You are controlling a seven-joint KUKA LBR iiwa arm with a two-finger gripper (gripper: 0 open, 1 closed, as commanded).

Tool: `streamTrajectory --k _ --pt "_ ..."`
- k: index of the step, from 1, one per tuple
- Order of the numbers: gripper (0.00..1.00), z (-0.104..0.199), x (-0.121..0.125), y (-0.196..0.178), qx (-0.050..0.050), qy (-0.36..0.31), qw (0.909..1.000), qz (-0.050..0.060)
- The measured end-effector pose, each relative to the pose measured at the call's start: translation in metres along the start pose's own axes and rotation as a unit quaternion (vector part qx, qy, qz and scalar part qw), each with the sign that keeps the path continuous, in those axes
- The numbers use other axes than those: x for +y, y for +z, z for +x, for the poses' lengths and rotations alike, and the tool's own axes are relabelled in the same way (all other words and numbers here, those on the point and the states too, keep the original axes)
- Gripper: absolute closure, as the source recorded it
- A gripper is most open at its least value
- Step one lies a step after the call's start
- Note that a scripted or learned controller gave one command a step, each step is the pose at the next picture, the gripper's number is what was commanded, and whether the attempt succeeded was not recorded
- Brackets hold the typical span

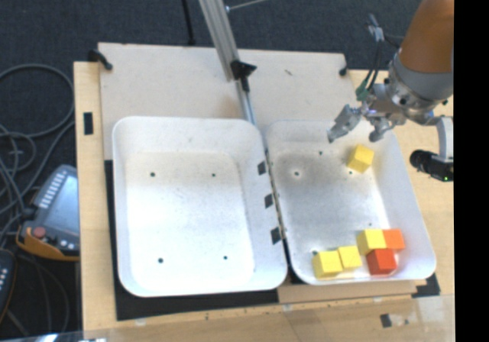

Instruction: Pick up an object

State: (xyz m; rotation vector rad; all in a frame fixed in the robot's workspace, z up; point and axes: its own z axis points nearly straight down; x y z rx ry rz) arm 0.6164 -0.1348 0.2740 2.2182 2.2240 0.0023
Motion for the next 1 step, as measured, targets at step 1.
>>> streamTrajectory --k 1 --pt "0.0 -0.0787 0.0085 -0.0597 -0.004 0.004 1.0 -0.004"
